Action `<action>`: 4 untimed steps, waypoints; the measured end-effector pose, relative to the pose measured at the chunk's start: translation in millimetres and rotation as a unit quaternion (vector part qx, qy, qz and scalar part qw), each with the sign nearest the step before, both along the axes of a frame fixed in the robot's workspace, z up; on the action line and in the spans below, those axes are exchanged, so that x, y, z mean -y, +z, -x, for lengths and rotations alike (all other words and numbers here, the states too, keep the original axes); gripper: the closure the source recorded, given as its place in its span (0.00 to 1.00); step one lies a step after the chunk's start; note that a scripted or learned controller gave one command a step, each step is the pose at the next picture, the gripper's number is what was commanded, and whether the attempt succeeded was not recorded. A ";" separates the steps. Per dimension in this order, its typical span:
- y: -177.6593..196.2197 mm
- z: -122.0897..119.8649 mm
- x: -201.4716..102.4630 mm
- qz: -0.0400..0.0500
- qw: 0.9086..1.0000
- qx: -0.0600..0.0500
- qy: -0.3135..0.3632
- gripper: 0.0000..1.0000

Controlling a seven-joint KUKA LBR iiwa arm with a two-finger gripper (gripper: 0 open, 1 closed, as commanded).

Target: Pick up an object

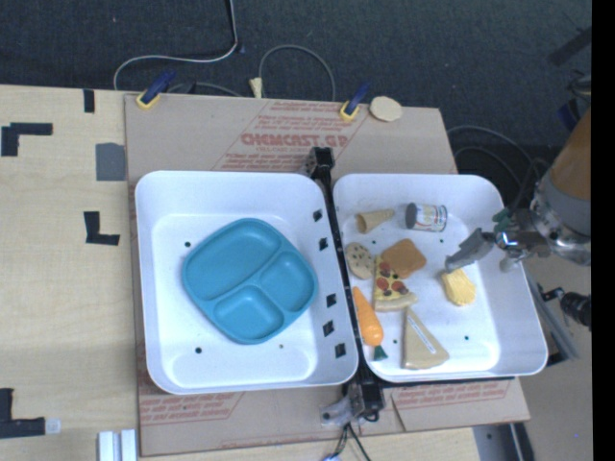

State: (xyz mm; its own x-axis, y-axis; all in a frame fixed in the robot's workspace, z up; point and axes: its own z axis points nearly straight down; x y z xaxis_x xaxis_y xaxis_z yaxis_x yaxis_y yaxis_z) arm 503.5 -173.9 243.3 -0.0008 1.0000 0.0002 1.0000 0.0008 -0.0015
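The right bin [514, 349] holds several toy foods: a small can [426, 217], an ice-cream cone [375, 221], a cookie [360, 257], a brown toast [405, 255], a pizza slice [392, 293], an orange carrot [367, 319], a tan wedge [421, 344] and a yellow piece [459, 287]. My gripper [487, 254] hangs over the bin's right side, just above and to the right of the yellow piece. Its fingers stand open with nothing between them.
A blue divided plate [250, 279] lies in the left bin [154, 209]. Both bins rest on a cardboard sheet [288, 137] held by clamps at the back. A round tan disc [386, 109] sits on the cardboard's far edge. Cables trail behind.
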 end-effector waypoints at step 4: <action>-53.8 -59.2 -119.8 0.000 1.000 0.004 0.003 1.00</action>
State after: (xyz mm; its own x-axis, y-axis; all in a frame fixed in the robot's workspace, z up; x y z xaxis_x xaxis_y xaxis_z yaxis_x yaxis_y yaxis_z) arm 562.7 -54.1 189.5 -0.0072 1.0000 0.0008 0.9999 0.0071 0.0073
